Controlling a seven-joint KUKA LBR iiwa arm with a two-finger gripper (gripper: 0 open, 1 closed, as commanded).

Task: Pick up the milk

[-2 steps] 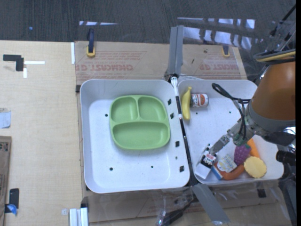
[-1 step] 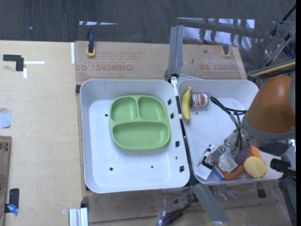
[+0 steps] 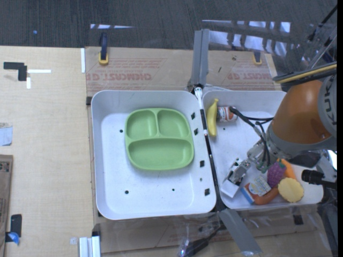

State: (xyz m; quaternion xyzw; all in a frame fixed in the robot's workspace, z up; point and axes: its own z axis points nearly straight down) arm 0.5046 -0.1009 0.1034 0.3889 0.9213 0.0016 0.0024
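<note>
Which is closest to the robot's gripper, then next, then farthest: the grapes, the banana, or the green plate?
From the gripper, in the camera view:
1. Grapes: right beside it in the right bin.
2. Banana: at the right bin's far left edge.
3. Green plate: over in the left bin.

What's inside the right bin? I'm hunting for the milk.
The right bin holds a banana, small bottle, purple grapes and yellow lemon. The arm covers part; no milk identifiable.
</note>
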